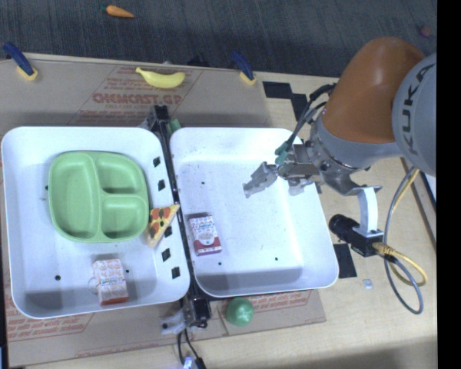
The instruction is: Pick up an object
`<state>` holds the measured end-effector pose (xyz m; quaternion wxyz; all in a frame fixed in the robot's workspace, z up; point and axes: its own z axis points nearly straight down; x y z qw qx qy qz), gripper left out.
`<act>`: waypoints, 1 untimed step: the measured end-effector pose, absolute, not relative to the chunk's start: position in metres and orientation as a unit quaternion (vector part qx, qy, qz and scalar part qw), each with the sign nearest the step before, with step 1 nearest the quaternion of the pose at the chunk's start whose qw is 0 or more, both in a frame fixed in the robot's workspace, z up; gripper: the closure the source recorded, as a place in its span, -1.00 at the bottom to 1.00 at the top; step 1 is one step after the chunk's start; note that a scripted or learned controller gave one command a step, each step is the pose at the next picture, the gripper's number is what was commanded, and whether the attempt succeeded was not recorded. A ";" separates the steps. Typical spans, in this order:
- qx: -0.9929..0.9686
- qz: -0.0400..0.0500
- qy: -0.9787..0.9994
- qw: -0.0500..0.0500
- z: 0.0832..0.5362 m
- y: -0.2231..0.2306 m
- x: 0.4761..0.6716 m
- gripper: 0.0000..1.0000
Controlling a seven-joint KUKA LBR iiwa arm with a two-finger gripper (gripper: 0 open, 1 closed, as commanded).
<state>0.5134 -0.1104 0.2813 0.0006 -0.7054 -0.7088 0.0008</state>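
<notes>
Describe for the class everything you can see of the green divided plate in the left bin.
The green divided plate is pale green, looks like moulded plastic, and has rounded corners and a raised rim. Ridges split it into three compartments: one long one on the left, two smaller ones on the right. It lies flat and upright on the floor of the left bin, in its upper half. A pizza slice toy rests at its lower right corner, seemingly touching the rim.

Cardboard-covered desk (292,102), two white bins (15,229) side by side on it, yellow banana (161,76) behind them, green ball (240,311) at the front edge, blue clamps (21,61) at the back corners
</notes>
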 end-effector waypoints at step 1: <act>-0.706 0.001 -0.709 0.001 0.187 -0.170 0.480 -1.00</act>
